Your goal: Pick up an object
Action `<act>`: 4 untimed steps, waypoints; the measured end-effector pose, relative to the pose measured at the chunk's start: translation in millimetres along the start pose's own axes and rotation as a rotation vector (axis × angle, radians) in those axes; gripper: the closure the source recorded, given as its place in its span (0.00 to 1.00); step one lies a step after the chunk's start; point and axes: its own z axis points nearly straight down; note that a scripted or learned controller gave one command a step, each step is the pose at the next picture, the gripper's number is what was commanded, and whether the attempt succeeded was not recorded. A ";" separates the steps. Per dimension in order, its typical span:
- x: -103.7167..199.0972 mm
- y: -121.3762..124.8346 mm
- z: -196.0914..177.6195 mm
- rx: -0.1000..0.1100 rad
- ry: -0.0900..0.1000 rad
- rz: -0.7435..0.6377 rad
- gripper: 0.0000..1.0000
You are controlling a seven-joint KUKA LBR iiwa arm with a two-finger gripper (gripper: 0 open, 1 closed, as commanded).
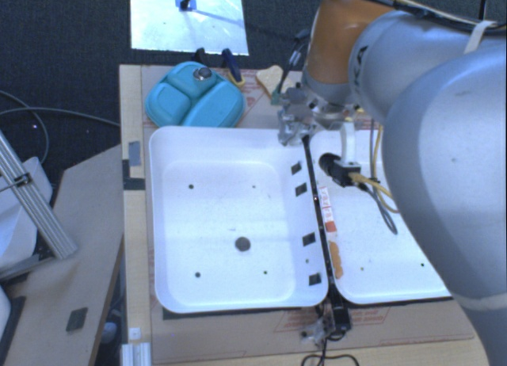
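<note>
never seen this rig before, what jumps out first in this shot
The big grey arm with its orange band fills the right side, its gripper hanging over the far end of the seam between the two white bins. In the left bin lies one small dark round object; a blue container sits beyond it.

I see two bins side by side on the bench, a small disc in the left bin, a divided container behind it, my claw over the bins' shared far edge

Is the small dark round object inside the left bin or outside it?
Inside: the small dark round object lies on the left bin's white floor.
</note>
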 end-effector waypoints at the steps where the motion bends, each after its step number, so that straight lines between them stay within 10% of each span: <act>1: 0.7 -64.1 -15.7 0.008 0.000 0.006 1.00; 2: 19.4 -166.2 1.5 0.014 0.001 0.005 1.00; 3: -20.5 -128.4 -265.4 -0.018 0.001 0.002 1.00; 4: -59.8 -135.3 -206.1 0.007 -0.001 0.009 1.00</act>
